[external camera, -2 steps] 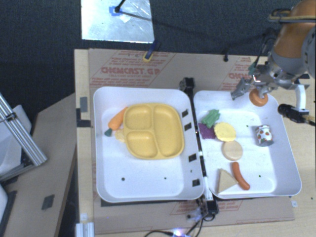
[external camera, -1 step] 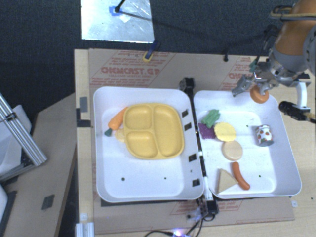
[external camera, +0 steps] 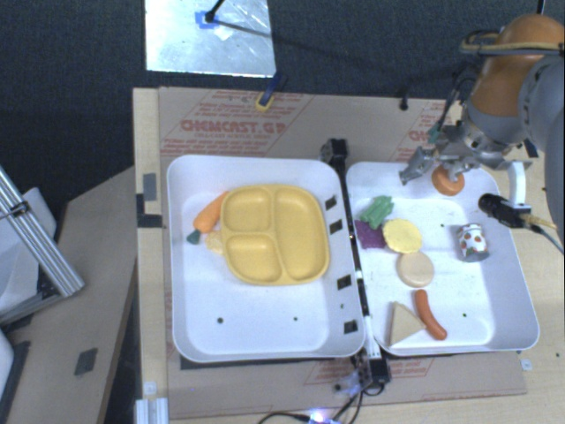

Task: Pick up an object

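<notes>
The arm [external camera: 521,69] hangs over the right bin [external camera: 503,325], its gripper [external camera: 433,162] by the far rim, just beside a small orange ring [external camera: 448,181]; whether its fingers are spread or closed I cannot tell. The ring looks like light, stiff toy plastic, probably slippery, best pinched across its rim. Being round and lying flat, it has no long axis and points no particular way.
</notes>
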Robot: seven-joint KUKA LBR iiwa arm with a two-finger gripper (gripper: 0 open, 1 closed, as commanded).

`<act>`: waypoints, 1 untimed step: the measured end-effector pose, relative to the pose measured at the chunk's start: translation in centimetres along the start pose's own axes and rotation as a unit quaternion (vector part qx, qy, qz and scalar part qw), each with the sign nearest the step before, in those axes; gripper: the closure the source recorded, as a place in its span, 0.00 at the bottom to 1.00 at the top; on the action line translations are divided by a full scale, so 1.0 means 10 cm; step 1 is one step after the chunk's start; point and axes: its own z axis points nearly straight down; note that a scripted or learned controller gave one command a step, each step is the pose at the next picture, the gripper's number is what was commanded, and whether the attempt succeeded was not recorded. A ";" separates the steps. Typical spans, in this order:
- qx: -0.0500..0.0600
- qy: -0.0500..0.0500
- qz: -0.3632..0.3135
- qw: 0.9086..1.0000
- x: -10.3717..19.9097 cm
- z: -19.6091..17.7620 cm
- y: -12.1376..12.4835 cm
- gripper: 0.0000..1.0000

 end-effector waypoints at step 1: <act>0.004 0.000 0.001 1.000 -0.05 0.43 0.03 0.00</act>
